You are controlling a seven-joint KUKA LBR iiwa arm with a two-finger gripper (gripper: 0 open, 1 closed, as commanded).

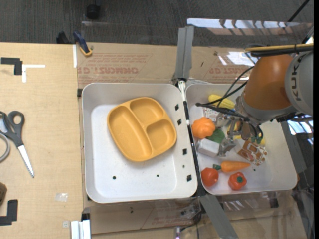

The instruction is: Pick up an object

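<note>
Readable writing: "KU" in dark letters on my grey arm casing (299, 91) at the frame's right, rest cut off; mirrored red print on the brown cardboard (124, 66) behind the bins, looked like "CHEMICAL GR..." reversed, not sure. My gripper (232, 141) was down inside the right bin (279, 176), orange band directly above it. Fingers were a tangle of metal and cable; I could not tell how far apart they were or whether anything sat between them. Around my gripper: an orange round fruit toy (203, 128) just to its left, a white-and-green block (208, 147) under that, close to the tips. A brown-and-white patterned packet (253, 152) just right of the gripper, print too small to read. A carrot toy (234, 166) just below the gripper, a red pepper toy (210, 176) lower left, a red tomato toy (238, 181) below. A yellow banana-like piece (221, 101) above it, partly under the arm. Further left, the left bin (94, 183) held a yellow divided plate (142, 128), three compartments. Bench was pale wood (40, 148); scissors (17, 138) lay far left, black tape marks near them. Dark ribbed floor (124, 6) behind the bench.
</note>
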